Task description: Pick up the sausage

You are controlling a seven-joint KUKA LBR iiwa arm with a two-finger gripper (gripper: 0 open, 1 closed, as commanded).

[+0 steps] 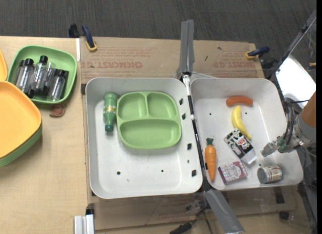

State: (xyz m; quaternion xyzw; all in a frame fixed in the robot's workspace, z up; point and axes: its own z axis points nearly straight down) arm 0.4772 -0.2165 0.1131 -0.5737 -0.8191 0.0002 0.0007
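The sausage [239, 100], orange-red and slightly curved, lies flat in the far part of the right bin [216, 89]. Just in front of it is a yellow banana [240, 122]. My gripper [270, 149] hangs low at the bin's right side, near the front, beside a metal can [270, 174]. It is well apart from the sausage, about a third of the bin's length nearer the front. Nothing shows in its grasp.
The right bin also holds a black-and-white carton [239, 143], a carrot [210, 158] and a pink box [232, 171]. In the left bin lie a green divided plate [148, 119] and a green bottle [109, 111]. Orange plates [17, 127] and a bottle tray [43, 74] sit further left.
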